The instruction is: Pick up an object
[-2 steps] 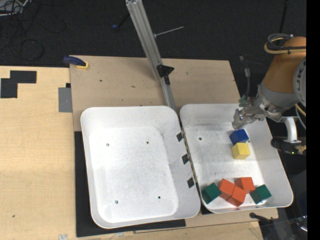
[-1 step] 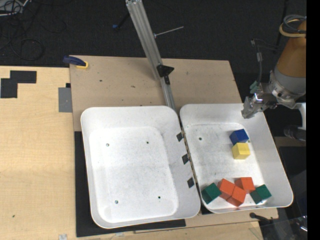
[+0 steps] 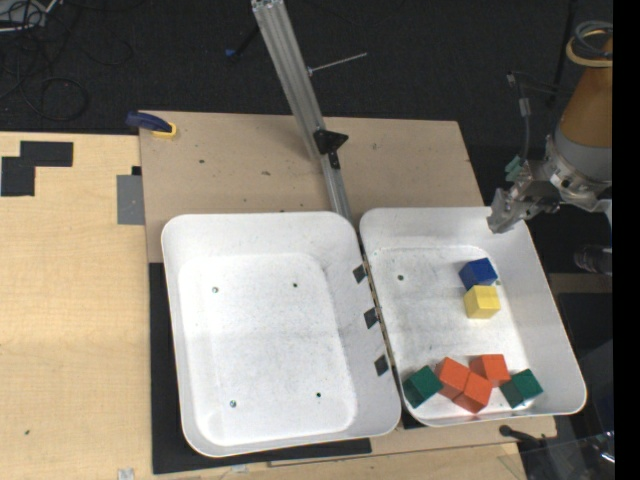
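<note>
The right bin (image 3: 420,238) holds several blocks. A blue block (image 3: 478,272) sits next to a yellow block (image 3: 482,301) near the bin's middle right. At the front lie orange blocks (image 3: 468,380), a green block (image 3: 422,384) to their left and another green block (image 3: 521,387) to their right. My gripper (image 3: 503,214) hangs at the bin's far right corner, above the rim, well behind the blue block. Nothing shows between its fingers.
The left bin (image 3: 190,238) stands beside the right one, joined by black clips (image 3: 369,317). A slanted aluminium rail (image 3: 298,88) rises behind the bins. A blue and yellow clamp (image 3: 152,123) lies at the bench's far left corner.
</note>
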### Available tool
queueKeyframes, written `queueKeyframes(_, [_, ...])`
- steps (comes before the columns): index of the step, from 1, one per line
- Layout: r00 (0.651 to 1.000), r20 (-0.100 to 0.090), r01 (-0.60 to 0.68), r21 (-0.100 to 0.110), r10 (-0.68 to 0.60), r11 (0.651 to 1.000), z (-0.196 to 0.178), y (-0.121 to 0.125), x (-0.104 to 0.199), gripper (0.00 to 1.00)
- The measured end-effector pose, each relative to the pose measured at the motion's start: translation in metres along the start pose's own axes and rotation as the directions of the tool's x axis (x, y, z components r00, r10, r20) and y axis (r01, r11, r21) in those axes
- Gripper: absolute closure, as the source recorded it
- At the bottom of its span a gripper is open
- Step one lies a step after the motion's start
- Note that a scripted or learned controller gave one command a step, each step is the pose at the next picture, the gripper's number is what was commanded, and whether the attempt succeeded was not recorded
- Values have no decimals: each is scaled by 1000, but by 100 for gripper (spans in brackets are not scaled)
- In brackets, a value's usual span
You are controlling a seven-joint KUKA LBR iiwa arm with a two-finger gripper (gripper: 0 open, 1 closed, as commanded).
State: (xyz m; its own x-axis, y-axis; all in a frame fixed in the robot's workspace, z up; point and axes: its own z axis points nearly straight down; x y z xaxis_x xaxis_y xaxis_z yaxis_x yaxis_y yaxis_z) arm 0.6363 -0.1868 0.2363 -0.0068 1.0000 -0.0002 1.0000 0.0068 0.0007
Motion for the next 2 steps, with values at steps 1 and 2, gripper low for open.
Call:
queueKeyframes(1, [1000,-3,-3,4,3,1000,-1,-9,41,100])
queueKeyframes(2, [1000,-4,-3,6,3,1000,12,-18,96,100])
